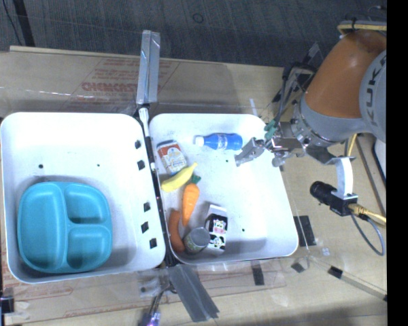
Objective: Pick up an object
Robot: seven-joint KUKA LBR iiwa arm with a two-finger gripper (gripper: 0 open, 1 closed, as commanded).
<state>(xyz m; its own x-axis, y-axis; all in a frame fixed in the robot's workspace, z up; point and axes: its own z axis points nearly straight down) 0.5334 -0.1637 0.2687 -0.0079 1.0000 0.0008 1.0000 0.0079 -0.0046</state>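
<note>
The gripper [253,149] hangs over the upper right part of the right bin [275,212], its metal fingers [247,155] pointing left and a little down the picture. They are small and grey against the white floor, and whether they stand apart or together cannot be told; nothing shows between them. Behind them the grey wrist widens into the arm's rounded orange band [340,73] at the right edge.

Just to the left of the fingertips, apart from them, lies a small plastic bottle [219,141]. It rests on its side with its long axis running left to right, white cap toward the left, blue label around its clear body.

Further left and lower, along the bin's left wall, sits a cluster. A small flat packet [171,156] with a red and white face lies uppermost. Under it a yellow banana [178,178] curves from lower left to upper right, smooth and probably a plastic toy. An orange carrot [190,203] stands nearly upright in the picture, green end toward the top, and a second carrot [175,229] lies beside the wall below. A round grey can [196,239] and a small carton [217,231] printed in black and white sit close together near the bottom.

The left bin [27,131] bears a turquoise divided tray [64,227] with rounded corners and three hollows.
</note>
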